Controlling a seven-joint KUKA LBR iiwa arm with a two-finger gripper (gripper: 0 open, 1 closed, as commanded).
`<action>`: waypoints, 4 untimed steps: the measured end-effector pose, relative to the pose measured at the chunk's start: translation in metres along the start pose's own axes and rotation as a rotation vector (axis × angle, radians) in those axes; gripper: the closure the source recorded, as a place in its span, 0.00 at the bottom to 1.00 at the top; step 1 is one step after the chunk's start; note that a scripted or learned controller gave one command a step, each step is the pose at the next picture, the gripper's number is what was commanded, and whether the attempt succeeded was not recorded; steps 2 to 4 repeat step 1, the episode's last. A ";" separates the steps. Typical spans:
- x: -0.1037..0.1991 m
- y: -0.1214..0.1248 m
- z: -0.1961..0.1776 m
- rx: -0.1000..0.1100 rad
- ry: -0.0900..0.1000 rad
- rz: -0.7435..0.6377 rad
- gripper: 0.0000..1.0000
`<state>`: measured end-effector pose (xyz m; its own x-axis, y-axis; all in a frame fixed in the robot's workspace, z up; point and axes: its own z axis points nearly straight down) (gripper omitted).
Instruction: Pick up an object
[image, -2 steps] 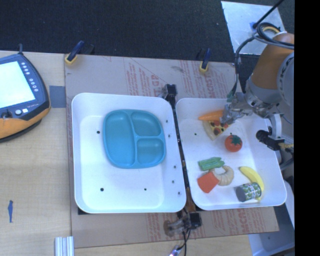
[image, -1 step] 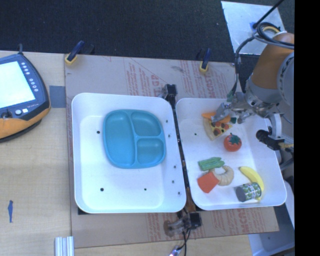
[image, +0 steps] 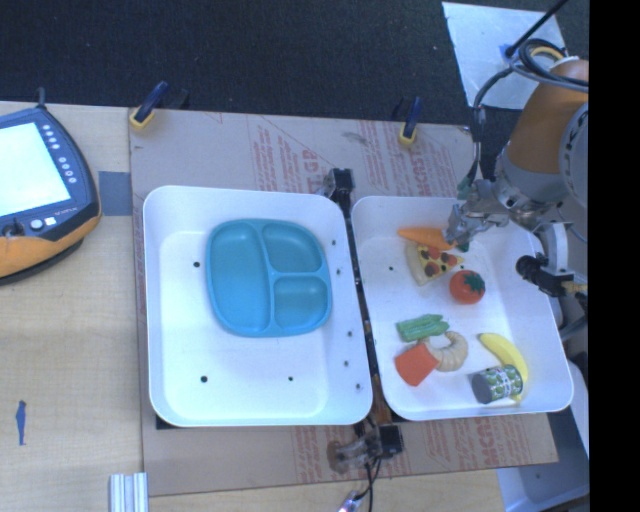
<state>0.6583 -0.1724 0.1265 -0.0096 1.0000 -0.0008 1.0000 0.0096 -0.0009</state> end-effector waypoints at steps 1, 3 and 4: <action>0.000 0.000 0.000 0.001 0.000 -0.001 0.00; 0.000 0.000 0.000 0.001 0.000 -0.001 0.00; 0.000 0.000 0.000 0.001 0.000 -0.001 0.00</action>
